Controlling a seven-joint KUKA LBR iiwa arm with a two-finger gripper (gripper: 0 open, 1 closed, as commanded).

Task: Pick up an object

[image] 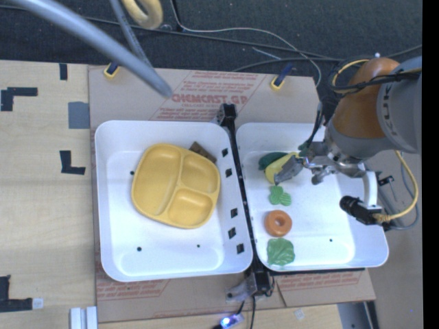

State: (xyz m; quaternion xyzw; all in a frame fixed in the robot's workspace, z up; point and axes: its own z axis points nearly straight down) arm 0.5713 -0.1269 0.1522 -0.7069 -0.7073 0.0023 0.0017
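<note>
The right bin (357,252) holds a yellow and green toy (271,162) at its upper left. Below it, in a column, lie a small green piece (279,197), an orange ring (278,223) and a green leafy piece (280,251). My gripper (303,173) hangs over the upper middle of this bin, open, with white bin floor showing between its fingers. Its left finger (287,171) lies against the right edge of the yellow and green toy. Nothing sits between the fingers.
The left bin (113,252) carries a yellow divided plate (176,184), with a small brown object (201,149) poking out behind its upper right. A black divider (236,197) separates the bins. The arm's black cable fitting (360,210) overhangs the right bin's right side.
</note>
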